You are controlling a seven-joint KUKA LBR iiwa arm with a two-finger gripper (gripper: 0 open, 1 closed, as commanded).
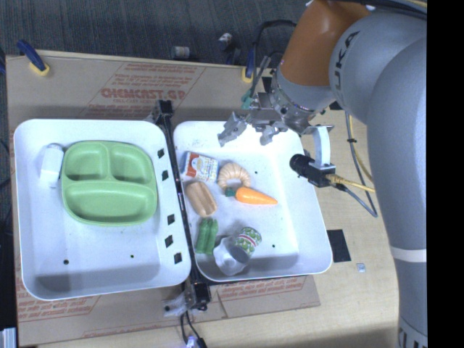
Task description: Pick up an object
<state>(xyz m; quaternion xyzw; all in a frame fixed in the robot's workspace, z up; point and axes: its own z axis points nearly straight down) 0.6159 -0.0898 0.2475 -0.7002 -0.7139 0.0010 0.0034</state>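
Observation:
My gripper [250, 131] hangs over the back of the right bin [308, 216], its two grey fingers spread apart with nothing between them. Below it in the bin lie a small white and red packet [199, 167], a tan croissant [234, 173], an orange carrot [254, 196], a hot dog bun [201, 198], a green cucumber [206, 234] and a tipped yoghurt cup [238, 249]. The croissant sits closest to the fingers, a little toward the front.
The left bin [36, 267] holds a green divided plate [109, 182] and a small white bottle [50, 164] at its left wall. A black divider clip strip [171, 187] runs between the bins. The grey arm fills the upper right.

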